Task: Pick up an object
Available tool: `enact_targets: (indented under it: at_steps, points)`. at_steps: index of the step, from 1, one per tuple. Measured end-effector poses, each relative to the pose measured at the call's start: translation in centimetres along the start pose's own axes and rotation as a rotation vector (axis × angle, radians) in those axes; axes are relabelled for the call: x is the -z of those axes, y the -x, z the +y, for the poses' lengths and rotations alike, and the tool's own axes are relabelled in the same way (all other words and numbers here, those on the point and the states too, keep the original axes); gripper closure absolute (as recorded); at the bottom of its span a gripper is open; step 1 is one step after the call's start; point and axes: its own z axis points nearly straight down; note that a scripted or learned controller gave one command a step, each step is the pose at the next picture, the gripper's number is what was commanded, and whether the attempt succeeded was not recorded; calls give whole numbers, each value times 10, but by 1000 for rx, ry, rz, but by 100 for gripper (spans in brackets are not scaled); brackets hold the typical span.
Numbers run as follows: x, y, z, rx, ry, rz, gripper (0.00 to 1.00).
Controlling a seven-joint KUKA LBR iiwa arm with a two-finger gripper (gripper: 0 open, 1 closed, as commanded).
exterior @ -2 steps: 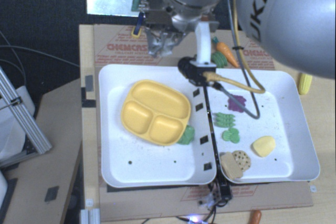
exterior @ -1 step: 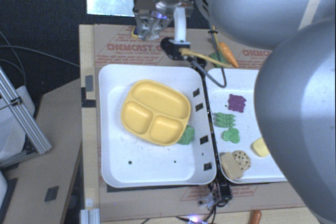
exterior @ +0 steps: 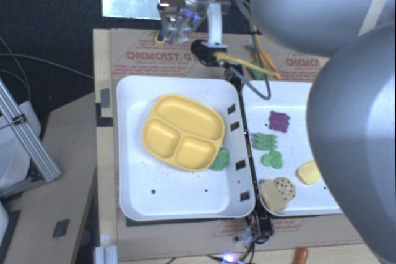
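My gripper [exterior: 177, 26] hangs high over the cardboard behind the left bin [exterior: 132, 157], beyond that bin's far edge. A yellow three-compartment plate [exterior: 184, 132] lies tilted in the middle of the left bin, and a small green toy [exterior: 219, 159] peeks out from under its right corner. The right bin [exterior: 294, 94] holds a purple grape bunch [exterior: 279, 121], a green bean-like piece [exterior: 265, 141], a green leafy piece [exterior: 272, 161], a chocolate-chip cookie [exterior: 279, 190] and a pale yellow chunk [exterior: 308, 172]. Nothing shows beneath the gripper.
The arm's large grey links [exterior: 346, 40] cover the upper right and much of the right bin. A black divider with clips [exterior: 242, 133] runs between the bins. Cables [exterior: 260, 65] trail over the cardboard behind the right bin.
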Motion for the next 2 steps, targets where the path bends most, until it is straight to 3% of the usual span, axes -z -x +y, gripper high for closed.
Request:
enact_targets:
  at_steps: [1,2]
  points:
    - [-266,0,-4,-1,-13,-4,100]
    - [-270,-4,-53,-1,10,6,100]
